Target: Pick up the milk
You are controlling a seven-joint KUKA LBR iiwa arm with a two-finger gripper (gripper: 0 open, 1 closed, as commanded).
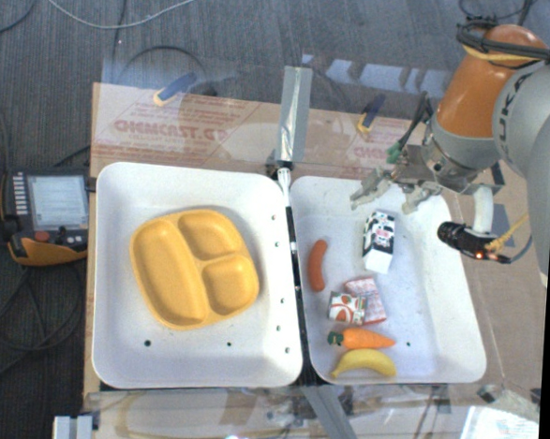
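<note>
Your gripper (395, 187) hangs with its fingers spread wide and nothing between them. The milk (380, 241) lies just below it in the right bin (456, 311), flat on its side, apart from the fingertips. Come down off-centre and, I judge, one finger will strike the carton's top face and shove it rather than straddle it. Farther out sit a sausage (318, 265) and a red-and-white pack (359, 300), then a carrot (364, 339) and banana (364, 364); a skidding carton could slide toward the pack. The yellow tray (194, 266) lies farthest off, out of harm.
</note>
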